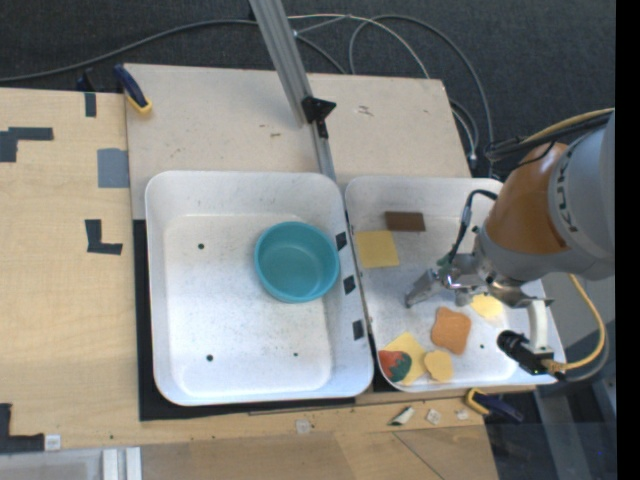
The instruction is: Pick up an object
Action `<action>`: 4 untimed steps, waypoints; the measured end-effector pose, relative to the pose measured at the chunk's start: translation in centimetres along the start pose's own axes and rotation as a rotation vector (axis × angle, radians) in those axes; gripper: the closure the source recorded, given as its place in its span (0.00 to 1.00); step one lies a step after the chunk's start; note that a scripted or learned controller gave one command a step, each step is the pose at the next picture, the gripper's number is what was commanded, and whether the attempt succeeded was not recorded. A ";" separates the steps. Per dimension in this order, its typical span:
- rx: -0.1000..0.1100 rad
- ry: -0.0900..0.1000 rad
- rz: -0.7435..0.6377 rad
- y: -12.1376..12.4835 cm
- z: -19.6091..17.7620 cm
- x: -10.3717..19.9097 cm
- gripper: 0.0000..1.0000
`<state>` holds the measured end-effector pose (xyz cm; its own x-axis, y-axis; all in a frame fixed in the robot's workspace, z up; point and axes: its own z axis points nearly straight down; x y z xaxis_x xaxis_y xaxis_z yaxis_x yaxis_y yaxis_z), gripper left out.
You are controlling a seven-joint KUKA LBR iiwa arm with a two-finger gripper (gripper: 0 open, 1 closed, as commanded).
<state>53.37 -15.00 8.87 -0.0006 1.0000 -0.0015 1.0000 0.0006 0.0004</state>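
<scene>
The left bin (170, 268) holds one teal bowl (296, 260), upright, near its right wall. The right bin (420, 186) holds a brown block (404, 221), a yellow square piece (378, 249), an orange piece (451, 330), a small pale yellow piece (487, 307), another yellow piece (438, 367) and a yellow, red and green object (401, 358) at the front edge. The arm (545, 213) covers the right side of this bin. The tool (432, 286) is low in the right bin; whether it is released or clenched I cannot tell. The orange piece lies just in front of the tool, apart from it.
</scene>
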 end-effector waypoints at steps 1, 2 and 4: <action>0.001 0.002 -0.002 0.0 -1.1 0.1 1.00; 0.000 0.001 0.001 -0.8 -5.7 -0.4 1.00; -0.001 0.001 -0.001 -0.3 -12.4 -0.3 1.00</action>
<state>53.08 -15.32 21.26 -0.0015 1.0000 -0.0003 1.0000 0.0015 0.0014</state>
